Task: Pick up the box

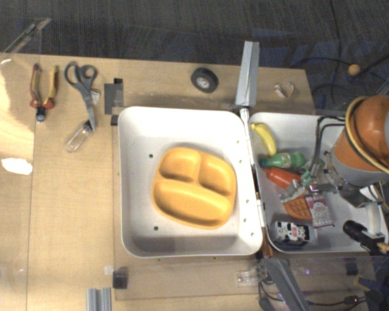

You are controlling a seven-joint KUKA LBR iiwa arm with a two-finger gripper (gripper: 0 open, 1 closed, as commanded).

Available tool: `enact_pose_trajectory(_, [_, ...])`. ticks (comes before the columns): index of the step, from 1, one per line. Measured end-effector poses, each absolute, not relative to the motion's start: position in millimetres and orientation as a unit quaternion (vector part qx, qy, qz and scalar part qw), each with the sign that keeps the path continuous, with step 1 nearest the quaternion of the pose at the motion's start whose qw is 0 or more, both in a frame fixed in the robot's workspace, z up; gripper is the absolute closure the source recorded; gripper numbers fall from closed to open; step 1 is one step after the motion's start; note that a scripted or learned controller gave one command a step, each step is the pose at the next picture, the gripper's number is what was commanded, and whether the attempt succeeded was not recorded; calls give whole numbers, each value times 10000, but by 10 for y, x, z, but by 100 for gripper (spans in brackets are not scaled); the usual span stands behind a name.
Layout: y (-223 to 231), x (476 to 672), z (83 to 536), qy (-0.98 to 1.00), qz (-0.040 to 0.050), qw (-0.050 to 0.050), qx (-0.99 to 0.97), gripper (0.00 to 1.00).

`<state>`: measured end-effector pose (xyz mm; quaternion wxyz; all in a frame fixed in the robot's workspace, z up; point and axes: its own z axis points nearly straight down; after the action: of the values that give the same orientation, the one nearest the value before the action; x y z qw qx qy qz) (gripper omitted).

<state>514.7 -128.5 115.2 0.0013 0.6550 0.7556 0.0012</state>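
While the arm [369, 135] hangs over the right bin [330, 241], I can't tell the hand's [309, 185] state. The box [292, 233] lies at that bin's near-left corner, apart from the hand, below the waffle [297, 207]. Yellow bread mould [194, 186] fills the left bin [136, 173].

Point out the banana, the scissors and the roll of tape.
banana [265, 138]: camera view, on the middle of its yellow curve, in the right bin.
scissors [86, 91]: camera view, near the pivot where the blades meet.
roll of tape [204, 80]: camera view, on its dark ring.
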Motion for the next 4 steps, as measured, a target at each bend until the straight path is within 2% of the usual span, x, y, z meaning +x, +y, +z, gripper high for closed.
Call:
enact_pose_trajectory(1, [-2075, 4968, 968, 8011, 50, 166, 5983, 0])
enact_pose_trajectory(2, [-1864, 5676, 1138, 8441, 19, 43, 5362, 0])
enact_pose_trajectory(3, [-2050, 6351, 865, 8404, 15, 36, 5420, 0])
enact_pose_trajectory(4, [-1016, 6403, 876, 7838, 11, 33, 6210, 0])
